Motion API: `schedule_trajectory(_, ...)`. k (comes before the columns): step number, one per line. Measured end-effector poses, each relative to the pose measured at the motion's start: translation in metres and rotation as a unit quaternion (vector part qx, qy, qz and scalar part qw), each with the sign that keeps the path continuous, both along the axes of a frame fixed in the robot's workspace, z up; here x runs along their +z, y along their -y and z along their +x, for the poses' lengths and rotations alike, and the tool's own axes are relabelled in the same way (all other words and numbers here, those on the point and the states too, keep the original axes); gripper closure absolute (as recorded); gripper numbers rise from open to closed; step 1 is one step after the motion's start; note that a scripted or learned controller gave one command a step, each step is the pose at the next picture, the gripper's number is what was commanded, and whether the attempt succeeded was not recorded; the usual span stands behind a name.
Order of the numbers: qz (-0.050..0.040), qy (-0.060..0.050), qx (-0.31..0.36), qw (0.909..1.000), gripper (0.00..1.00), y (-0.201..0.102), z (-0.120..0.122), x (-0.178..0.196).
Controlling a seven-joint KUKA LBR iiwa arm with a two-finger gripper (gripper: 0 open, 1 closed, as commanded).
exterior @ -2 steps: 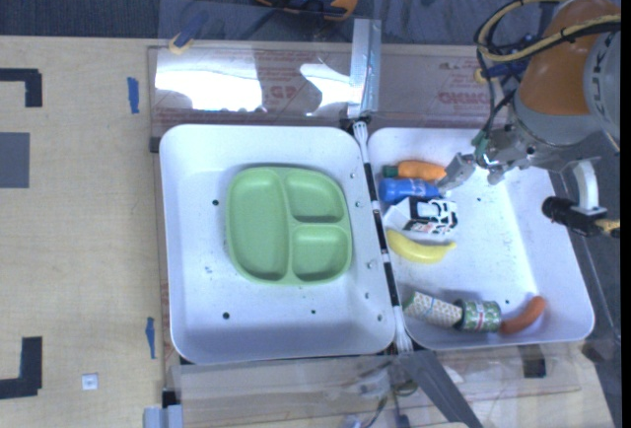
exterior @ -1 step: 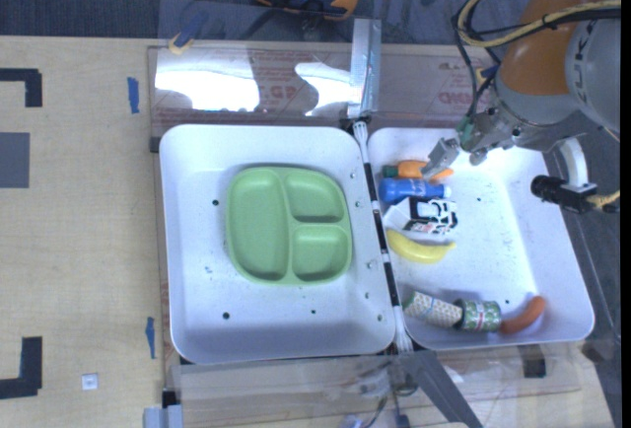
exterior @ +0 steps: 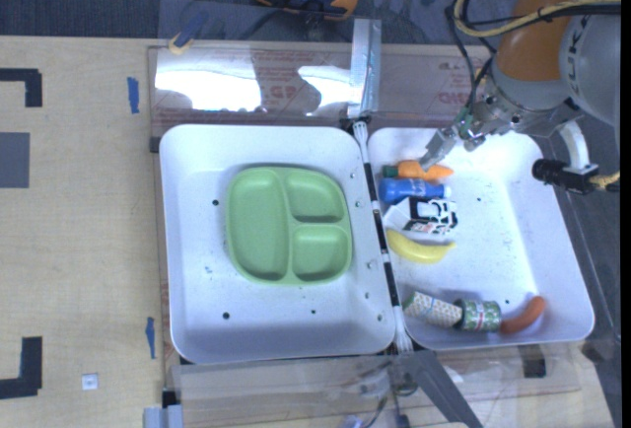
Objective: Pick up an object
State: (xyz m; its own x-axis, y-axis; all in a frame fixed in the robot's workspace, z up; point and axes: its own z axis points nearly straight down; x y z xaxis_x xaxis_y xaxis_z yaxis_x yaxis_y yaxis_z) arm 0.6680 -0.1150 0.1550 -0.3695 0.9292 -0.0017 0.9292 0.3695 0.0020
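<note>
Overhead, the grey arm's two-finger gripper point(exterior: 437, 152) hangs at the upper left of the right white bin point(exterior: 552, 249). Whether it is open or closed, and whether it grips anything, cannot be told. Directly beneath its tip lies a small orange carrot-shaped toy point(exterior: 422, 172), touching a blue plastic bottle point(exterior: 406, 190); both lie with long axes roughly left-right across the bin. Nearer the camera: a black-and-white block point(exterior: 434, 213), a yellow banana toy point(exterior: 418, 248). Likely target is the carrot, so the descent looks nearly straight down. Green divided tray point(exterior: 290, 224) sits in left white bin point(exterior: 187, 179).
</note>
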Motion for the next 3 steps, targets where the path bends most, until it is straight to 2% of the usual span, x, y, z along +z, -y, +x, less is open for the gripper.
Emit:
schedule_trajectory(1,0.0011,0.001,0.071,0.9975,0.0,0.0,0.003,-0.042)
schedule_trajectory(2,0.0014,-0.01,0.156,0.9877,0.0,0.015,-0.003,-0.066)
schedule_trajectory(3,-0.0028,-0.006,0.23,0.9732,0.0,-0.008,-0.01,-0.067)
